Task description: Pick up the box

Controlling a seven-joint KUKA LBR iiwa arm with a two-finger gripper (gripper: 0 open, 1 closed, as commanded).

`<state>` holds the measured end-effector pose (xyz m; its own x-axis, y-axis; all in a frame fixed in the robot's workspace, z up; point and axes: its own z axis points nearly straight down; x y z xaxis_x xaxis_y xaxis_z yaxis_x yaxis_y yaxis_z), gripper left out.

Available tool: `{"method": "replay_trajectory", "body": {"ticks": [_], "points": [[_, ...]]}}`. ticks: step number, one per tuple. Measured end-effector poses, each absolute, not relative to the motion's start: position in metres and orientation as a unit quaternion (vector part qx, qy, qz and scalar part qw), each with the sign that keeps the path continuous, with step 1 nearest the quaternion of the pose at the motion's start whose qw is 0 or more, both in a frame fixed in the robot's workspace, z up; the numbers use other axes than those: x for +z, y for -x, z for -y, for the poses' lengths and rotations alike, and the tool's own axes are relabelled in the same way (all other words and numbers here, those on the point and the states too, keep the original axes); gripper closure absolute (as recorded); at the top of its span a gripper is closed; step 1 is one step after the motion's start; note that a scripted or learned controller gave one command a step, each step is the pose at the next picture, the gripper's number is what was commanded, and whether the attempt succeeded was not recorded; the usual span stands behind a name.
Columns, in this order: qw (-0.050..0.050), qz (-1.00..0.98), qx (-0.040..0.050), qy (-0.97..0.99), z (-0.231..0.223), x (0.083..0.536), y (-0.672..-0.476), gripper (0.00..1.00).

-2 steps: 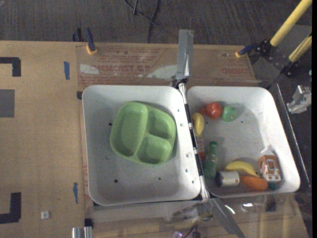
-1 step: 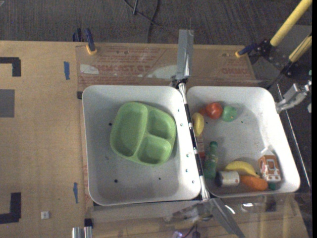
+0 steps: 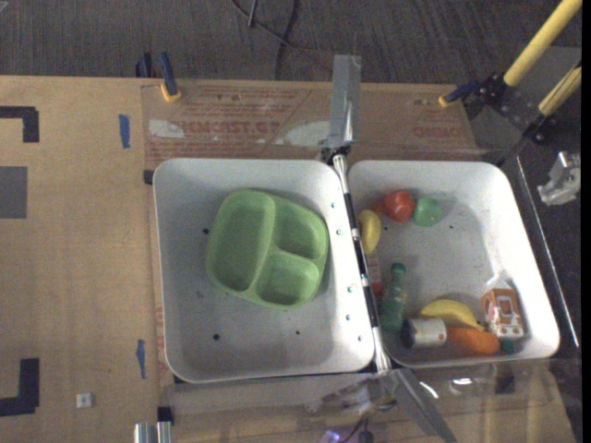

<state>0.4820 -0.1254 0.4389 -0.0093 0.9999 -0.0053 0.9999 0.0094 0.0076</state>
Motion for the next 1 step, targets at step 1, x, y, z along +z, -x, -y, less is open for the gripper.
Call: {"method": "replay_trajectory", "body": {"ticks": [1], "points": [[0.004,-0.71,0.0007,-0.704,0.1253,0.4387,-0.482,0.0]]}}
